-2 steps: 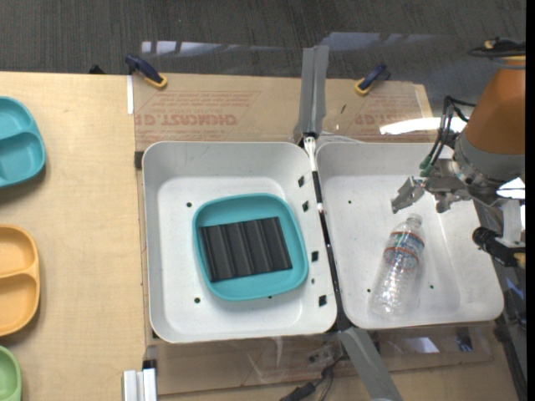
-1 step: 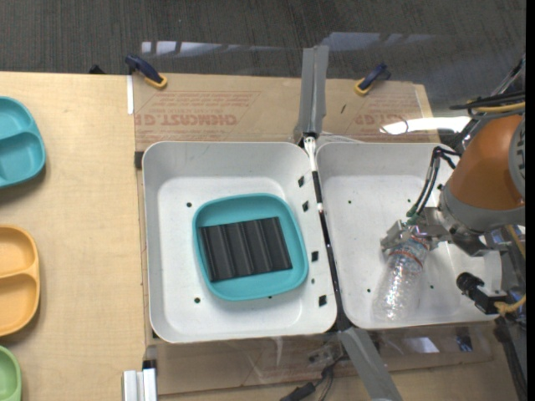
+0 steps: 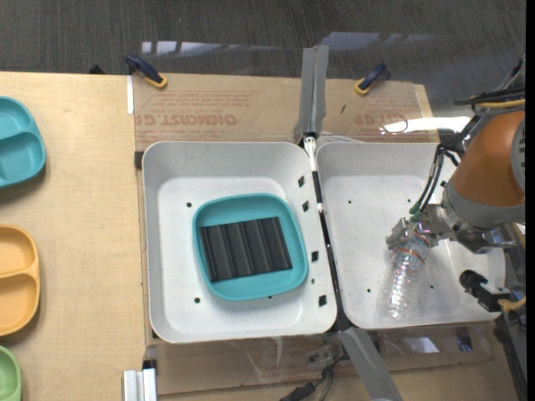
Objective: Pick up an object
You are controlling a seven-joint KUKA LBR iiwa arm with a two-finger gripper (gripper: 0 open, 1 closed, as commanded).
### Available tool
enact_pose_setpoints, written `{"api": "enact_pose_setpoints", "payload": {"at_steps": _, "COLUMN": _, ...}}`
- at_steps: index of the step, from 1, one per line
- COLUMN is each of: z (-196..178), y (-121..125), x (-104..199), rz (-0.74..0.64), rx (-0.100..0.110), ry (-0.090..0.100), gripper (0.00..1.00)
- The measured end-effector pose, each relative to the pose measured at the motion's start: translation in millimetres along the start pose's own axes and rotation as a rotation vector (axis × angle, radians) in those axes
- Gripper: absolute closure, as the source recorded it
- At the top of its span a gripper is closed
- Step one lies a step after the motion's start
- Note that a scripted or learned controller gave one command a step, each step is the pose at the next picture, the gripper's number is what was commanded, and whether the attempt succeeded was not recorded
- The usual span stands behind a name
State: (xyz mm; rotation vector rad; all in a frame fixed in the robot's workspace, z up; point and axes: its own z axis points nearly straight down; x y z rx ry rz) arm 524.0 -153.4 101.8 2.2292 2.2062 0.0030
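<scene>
One clear crinkled plastic bottle [image 3: 403, 276] lies in the right white bin [image 3: 359, 224], neck under the tool [image 3: 415, 234]; tool state cannot be told. Grip at neck advised.

right bin [image 3: 359, 224] floor bare left of bottle [image 3: 403, 276], teal tray [image 3: 249, 246] filling left bin [image 3: 167, 249]

The grey arm with the orange band [image 3: 493, 170] runs off the right edge. Its tool [image 3: 415, 234] sits over the cap end of the clear plastic bottle [image 3: 403, 278], hiding it. On the wooden worktop [image 3: 84, 224], the left edge cuts a teal divided plate [image 3: 17, 140], an orange one [image 3: 15, 278] and a green one [image 3: 7, 376].
</scene>
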Motion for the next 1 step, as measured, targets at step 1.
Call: {"api": "enact_pose_setpoints", "payload": {"at_steps": 1, "z": -84.6, "y": 28.6, "x": 33.8, "rz": 0.061, "rx": 0.007, "ry": 0.001, "gripper": 1.0}}
